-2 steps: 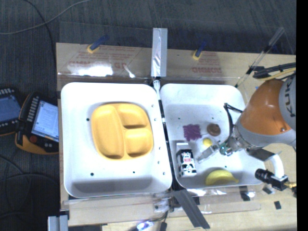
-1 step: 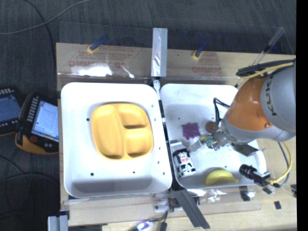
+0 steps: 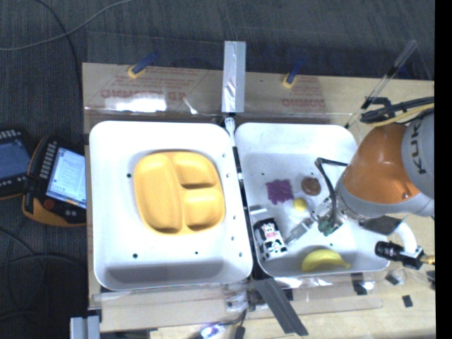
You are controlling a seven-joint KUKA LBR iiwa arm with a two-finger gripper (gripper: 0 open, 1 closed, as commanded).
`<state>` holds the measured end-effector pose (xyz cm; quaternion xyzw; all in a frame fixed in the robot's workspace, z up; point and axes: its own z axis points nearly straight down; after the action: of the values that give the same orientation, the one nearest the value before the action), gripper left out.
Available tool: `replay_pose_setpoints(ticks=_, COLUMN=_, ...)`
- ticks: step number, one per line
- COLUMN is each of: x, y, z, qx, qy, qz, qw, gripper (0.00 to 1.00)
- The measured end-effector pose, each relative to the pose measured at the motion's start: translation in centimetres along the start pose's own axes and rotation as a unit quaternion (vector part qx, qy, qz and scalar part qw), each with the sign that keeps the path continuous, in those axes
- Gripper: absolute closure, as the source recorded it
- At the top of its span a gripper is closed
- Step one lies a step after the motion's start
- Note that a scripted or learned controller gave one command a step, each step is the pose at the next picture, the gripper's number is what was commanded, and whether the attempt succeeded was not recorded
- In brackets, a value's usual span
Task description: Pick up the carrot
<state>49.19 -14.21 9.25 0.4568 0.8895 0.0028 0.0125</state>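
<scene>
The gripper (image 3: pixel 305 228), state not determinable, sits low in the right bin (image 3: pixel 346 136) between banana (image 3: pixel 325 260) and purple item (image 3: pixel 279 189); the carrot's position cannot be told, so it risks seizing a wrong neighbouring item.

Two shallow white plastic bins sit side by side on the wooden worktop (image 3: pixel 395 316). The left bin (image 3: pixel 113 260) holds a yellow three-compartment plastic tray (image 3: pixel 178 191) near its centre. The right bin (image 3: pixel 296 136) holds a purple bunch of toy grapes (image 3: pixel 279 190), with a round brown object (image 3: pixel 310 185) to its right. A yellow toy banana (image 3: pixel 323 260) lies near the front wall, a small black-and-white box (image 3: pixel 268 236) to its left. The gripper (image 3: pixel 299 231) sits between box and banana.
</scene>
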Motion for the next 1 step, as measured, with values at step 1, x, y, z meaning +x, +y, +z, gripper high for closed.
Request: replay_pose_setpoints(ticks=1, x=-3.56, y=-2.85, z=-0.04, qx=0.002, qy=0.004, qz=-0.234, qw=0.9723, gripper=0.00)
